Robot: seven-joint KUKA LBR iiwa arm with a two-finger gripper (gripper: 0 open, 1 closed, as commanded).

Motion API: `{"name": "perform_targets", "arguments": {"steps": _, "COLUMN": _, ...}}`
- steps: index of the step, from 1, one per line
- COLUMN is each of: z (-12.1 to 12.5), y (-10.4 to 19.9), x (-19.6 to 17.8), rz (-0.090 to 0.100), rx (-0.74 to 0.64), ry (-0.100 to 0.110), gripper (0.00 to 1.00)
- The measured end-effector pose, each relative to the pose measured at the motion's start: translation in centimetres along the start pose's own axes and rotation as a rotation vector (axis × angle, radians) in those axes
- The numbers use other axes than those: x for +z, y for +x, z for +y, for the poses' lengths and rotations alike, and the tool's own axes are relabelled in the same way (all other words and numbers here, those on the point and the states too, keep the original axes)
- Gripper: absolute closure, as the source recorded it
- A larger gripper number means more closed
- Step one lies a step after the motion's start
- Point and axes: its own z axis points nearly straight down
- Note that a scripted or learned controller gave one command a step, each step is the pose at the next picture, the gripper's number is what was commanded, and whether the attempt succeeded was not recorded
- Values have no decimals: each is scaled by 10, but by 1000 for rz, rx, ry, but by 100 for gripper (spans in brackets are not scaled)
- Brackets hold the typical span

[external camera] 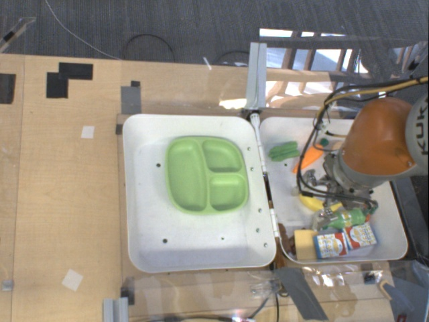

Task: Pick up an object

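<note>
Gripper (333, 205) low in right bin (284, 180), finger state unreadable; yellow banana (310, 202) at its 9 o'clock, touching.

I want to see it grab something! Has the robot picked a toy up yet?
Not yet, as far as the view shows. Done so far: the grey arm with the orange band has reached down into the right white bin. In hand: nothing visible; its gripper sits low among the yellow banana-shaped toy, green bottle and colourful printed carton. Left: gripping one and lifting it.
</note>
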Motion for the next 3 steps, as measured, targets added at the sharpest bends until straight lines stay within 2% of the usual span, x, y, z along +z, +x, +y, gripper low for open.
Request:
{"name": "perform_targets", "arguments": {"steps": 1, "z": -22, "y": -78, "x": 9, "rz": -3, "rx": 104, "ry": 0, "gripper": 0}}
{"name": "perform_targets", "arguments": {"steps": 2, "z": -53, "y": -1, "x": 6, "rz": -3, "rx": 21, "ry": 4, "gripper": 0}}
{"name": "perform_targets", "arguments": {"steps": 3, "z": -32, "y": -81, "x": 9, "rz": -4, "rx": 183, "ry": -1, "gripper": 0}}
